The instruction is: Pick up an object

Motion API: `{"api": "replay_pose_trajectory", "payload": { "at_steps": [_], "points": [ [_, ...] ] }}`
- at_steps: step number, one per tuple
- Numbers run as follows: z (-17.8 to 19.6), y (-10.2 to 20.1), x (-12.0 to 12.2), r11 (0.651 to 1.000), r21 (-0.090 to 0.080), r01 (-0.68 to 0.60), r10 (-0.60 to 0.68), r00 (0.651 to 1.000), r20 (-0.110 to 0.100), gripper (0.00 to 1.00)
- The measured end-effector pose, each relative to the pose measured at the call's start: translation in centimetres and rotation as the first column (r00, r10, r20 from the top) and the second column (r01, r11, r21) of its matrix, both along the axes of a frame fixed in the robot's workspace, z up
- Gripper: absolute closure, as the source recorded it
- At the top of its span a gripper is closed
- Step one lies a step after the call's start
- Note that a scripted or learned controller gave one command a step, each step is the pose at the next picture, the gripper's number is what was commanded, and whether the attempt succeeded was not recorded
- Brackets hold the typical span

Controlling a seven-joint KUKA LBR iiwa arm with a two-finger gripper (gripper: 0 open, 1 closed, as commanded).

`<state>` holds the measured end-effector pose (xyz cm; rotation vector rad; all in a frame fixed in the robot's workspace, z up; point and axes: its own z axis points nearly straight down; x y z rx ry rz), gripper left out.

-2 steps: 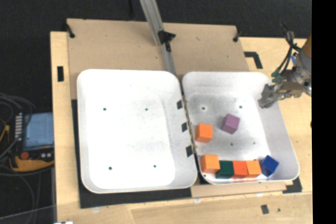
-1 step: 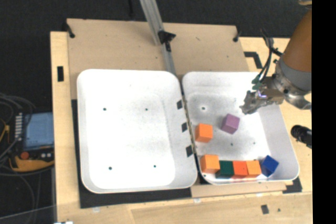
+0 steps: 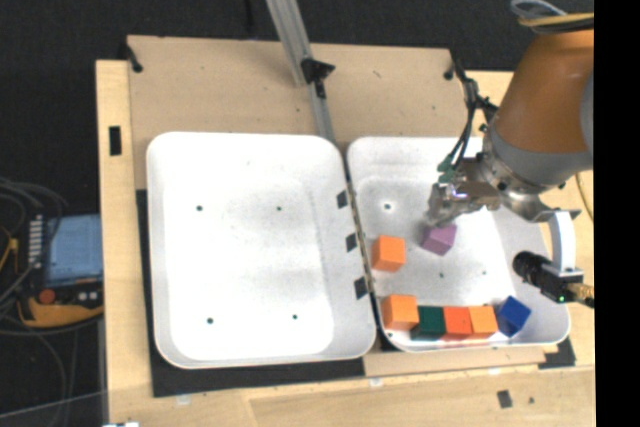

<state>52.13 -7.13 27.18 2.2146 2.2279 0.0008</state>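
My gripper (image 3: 447,204) hangs over the middle of the right bin (image 3: 400,155), under the grey and orange arm. A small purple block (image 3: 438,237) shows directly below its tip, touching or nearly touching it. An orange cube (image 3: 388,252) lies to the left of the purple block, near the bin's left wall. Along the front wall sits a row of blocks: an orange one (image 3: 401,311), a green one (image 3: 431,321), two more orange ones (image 3: 458,321) and a blue one (image 3: 513,314).
The left bin (image 3: 250,245) sits beside the right one, with clips on the shared rim. A slanted metal rail (image 3: 290,15) runs from the top down to the bins' junction. A black fitting (image 3: 540,275) juts beside the right bin's right edge.
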Motion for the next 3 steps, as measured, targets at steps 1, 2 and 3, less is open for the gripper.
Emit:
{"api": "replay_pose_trajectory", "payload": {
  "at_steps": [1, 2, 3],
  "points": [
    [-2.0, 5.4, 0.0, 1.0, 0.0, 0.0, 0.0, 1.0, -0.001, 1.0],
    [-2.9, 11.5, 0.4, 1.0, 0.001, -0.001, 0.001, 1.0, -0.003, 1.0],
    [-2.5, 16.3, 0.3, 1.0, 0.002, -0.002, 0.002, 1.0, -0.001, 1.0]
  ]
}}
